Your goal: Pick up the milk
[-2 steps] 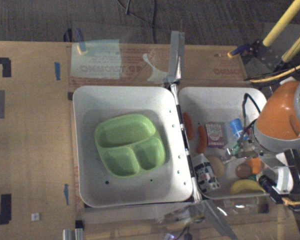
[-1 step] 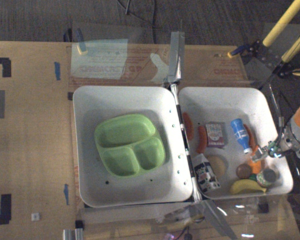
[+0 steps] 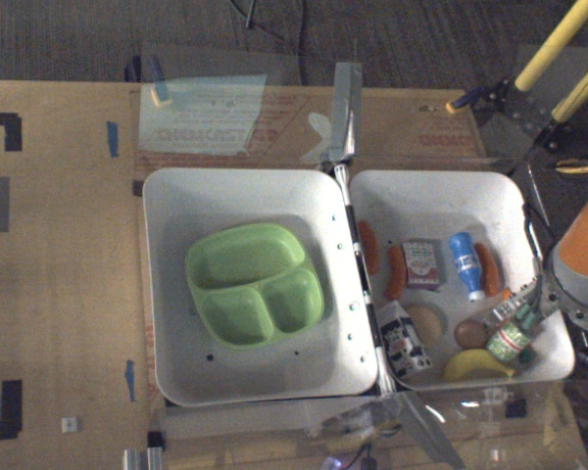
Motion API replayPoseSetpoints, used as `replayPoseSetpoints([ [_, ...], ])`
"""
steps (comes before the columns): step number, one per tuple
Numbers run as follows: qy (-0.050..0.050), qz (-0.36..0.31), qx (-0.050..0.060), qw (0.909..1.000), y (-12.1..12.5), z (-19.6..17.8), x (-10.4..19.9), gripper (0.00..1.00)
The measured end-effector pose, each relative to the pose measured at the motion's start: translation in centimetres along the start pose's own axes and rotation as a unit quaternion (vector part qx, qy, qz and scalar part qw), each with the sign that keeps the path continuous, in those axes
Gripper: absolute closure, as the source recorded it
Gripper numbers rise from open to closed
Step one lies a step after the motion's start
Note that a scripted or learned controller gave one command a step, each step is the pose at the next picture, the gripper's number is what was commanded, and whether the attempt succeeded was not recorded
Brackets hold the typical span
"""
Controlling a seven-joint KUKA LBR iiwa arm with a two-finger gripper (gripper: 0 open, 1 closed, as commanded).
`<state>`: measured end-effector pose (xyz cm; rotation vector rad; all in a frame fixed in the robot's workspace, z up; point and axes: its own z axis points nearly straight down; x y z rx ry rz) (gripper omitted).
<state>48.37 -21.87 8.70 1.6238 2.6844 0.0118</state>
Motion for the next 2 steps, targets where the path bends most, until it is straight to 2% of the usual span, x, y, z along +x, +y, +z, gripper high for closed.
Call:
replayPoseSetpoints([
  [1, 0.002, 0.336, 0.003, 0.9418, 3.4, 0.1, -0.6, 1.0],
  [2, -0.002, 0.286, 0.004, 0.9581, 1.3, -14.1, -0.5, 1.0],
])
